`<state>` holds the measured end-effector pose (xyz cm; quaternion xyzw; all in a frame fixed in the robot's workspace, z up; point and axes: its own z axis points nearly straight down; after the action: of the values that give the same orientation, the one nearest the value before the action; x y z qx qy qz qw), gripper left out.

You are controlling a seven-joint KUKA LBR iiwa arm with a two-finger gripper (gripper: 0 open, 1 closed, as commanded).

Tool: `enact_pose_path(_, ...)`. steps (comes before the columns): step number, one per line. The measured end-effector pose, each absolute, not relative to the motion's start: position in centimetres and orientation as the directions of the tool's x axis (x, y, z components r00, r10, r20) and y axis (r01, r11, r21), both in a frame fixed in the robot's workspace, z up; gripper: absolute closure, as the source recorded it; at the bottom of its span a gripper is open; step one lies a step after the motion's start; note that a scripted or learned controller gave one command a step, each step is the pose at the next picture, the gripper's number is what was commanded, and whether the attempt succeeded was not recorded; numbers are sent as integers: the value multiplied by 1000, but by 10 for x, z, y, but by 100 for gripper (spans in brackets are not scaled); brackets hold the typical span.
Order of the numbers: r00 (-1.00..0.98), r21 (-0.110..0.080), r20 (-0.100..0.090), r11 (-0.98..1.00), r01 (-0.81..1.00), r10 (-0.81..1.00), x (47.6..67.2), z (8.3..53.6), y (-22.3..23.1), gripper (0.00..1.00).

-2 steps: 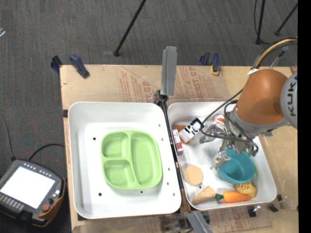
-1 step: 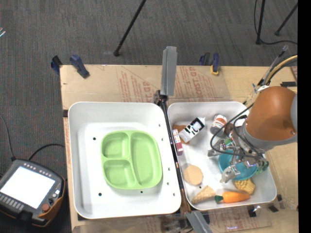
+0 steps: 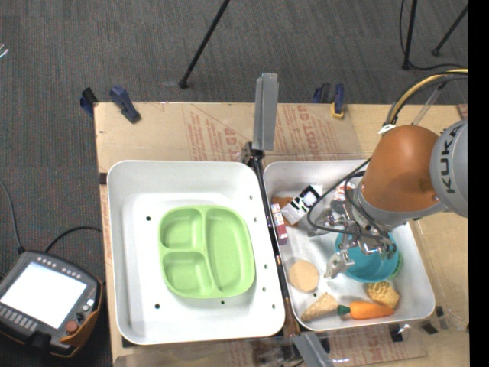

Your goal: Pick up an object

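Crowding the right bin [image 3: 425,281], pincer [image 3: 338,266] beside teal bowl [image 3: 374,264]

Even, fairly bright overhead light washes the two white bins [image 3: 122,197] almost to glare, throws only soft, short shadows under the green tray [image 3: 206,251] and the arm [image 3: 401,170], leaves the dark carpet [image 3: 114,37] dim, and the whole frame is slightly soft and grainy.

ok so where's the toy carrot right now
The toy carrot lies in the right bin, near its front edge, between the tan wedge on its left and the yellow waffle-like piece just behind it, below the teal bowl.
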<state>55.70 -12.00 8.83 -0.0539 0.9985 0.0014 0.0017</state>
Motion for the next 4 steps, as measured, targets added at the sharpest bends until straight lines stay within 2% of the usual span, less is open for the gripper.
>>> enact_pose_path(1,-990,2,-4,990,-139,-139,625,88,-181,0)
enact_pose_path(2,-983,8,0,983,-181,-181,591,88,-207,0)
enact_pose_path(3,-984,3,-3,984,-179,-179,571,88,-164,0)
enact_pose_path(4,-983,5,-6,983,-182,-182,572,99,-162,100)
